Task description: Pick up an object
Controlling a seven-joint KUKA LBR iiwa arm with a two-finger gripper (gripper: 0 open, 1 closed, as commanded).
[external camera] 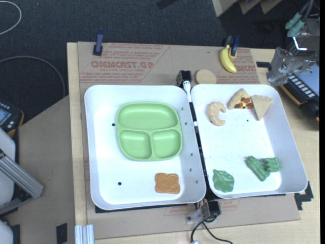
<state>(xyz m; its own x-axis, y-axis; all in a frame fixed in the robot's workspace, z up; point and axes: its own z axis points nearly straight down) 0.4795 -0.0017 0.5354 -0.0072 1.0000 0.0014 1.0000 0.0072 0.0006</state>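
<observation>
Two white bins of toy food on the tabletop [76, 136], nothing lifted yet.

Largest first: left bin [96, 136] holds a green divided plate [150, 131] and an orange waffle piece [167, 183]; right bin [284, 136] holds a croissant [217, 113], pizza slice [240, 100], sandwich wedge [261, 105], broccoli [263, 166] and a green leaf [223, 181]. The tool [287, 67] sits beyond the right bin's far corner; whether it is wide or narrow I cannot tell. The croissant, standing apart from its neighbours, looks the cleanest pick: descend straight over its middle.

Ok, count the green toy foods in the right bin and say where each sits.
2, both near the right bin's front edge: a leafy piece at the front left corner, and a broccoli-like piece to its right.
</observation>
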